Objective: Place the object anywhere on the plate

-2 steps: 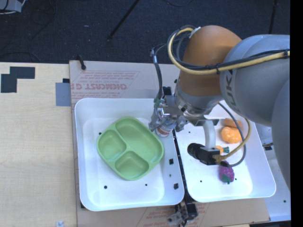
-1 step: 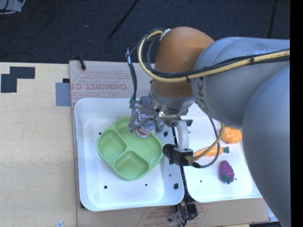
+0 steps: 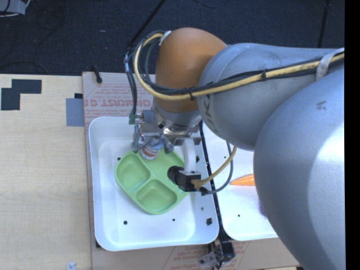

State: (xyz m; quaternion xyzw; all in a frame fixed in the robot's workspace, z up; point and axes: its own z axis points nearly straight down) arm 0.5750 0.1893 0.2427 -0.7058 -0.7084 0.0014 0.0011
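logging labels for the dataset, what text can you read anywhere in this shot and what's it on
Red print on the cardboard sheet above the left white bin: upside down and blurred, unreadable.
Red print on the cardboard's bottom edge: too small to read.
Nothing readable on the green divided plate.

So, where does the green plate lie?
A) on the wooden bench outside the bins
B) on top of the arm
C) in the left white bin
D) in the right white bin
C: the green plate lies on the floor of the left white bin, just under the gripper, while the right bin holds an orange thing.
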